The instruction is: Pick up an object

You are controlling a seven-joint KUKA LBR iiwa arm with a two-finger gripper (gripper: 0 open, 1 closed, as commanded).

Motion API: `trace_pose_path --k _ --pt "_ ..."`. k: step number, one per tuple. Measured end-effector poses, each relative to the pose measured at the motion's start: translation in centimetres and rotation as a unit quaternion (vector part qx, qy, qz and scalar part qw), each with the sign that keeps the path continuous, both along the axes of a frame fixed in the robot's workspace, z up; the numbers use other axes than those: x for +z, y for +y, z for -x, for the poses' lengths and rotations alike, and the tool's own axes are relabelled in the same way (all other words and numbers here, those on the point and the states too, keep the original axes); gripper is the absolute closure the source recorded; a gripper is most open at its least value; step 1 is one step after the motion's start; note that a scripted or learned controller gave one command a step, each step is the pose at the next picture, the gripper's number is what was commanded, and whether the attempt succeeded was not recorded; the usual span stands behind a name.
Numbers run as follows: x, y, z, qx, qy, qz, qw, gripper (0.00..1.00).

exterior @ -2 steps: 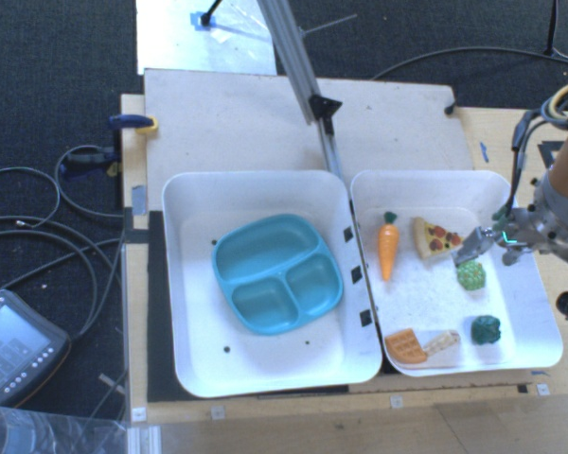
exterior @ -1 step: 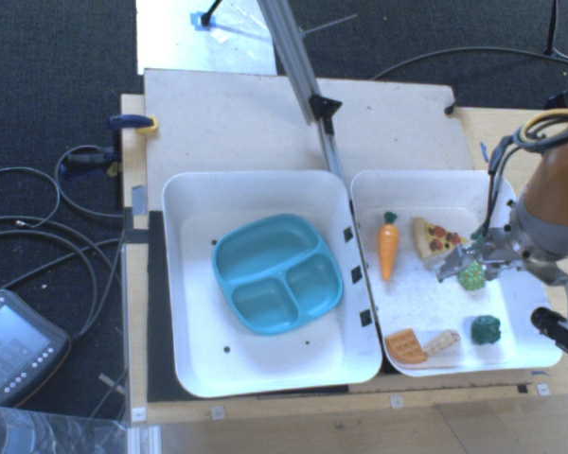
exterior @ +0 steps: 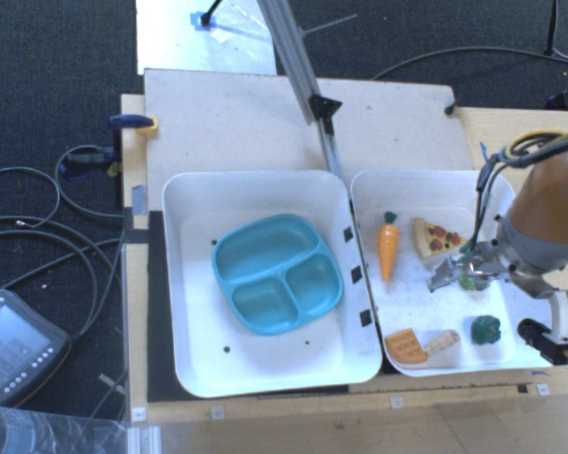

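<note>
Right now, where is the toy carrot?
The toy carrot lies in the right bin, near its left wall, standing lengthwise beside the pizza slice and apart from the gripper.

The arm (exterior: 549, 206) runs off the right edge, so most of it is cut away. Its gripper (exterior: 464, 274) covers something small and green that I can't make out. The handheld screen (exterior: 14, 343) at lower left is cropped by the edge.
</note>
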State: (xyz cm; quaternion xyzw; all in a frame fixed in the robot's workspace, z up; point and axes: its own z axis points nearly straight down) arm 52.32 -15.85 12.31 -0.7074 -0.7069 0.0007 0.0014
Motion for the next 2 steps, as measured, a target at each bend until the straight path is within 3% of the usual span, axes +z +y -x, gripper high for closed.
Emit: trace_pose_path --k 1,2 --pt "-3.4 0.0 0.0 0.0 0.0 0.0 1.0 0.0" --pt "-2.2 0.0 -0.1 0.0 -0.003 0.0005 1.0 1.0"
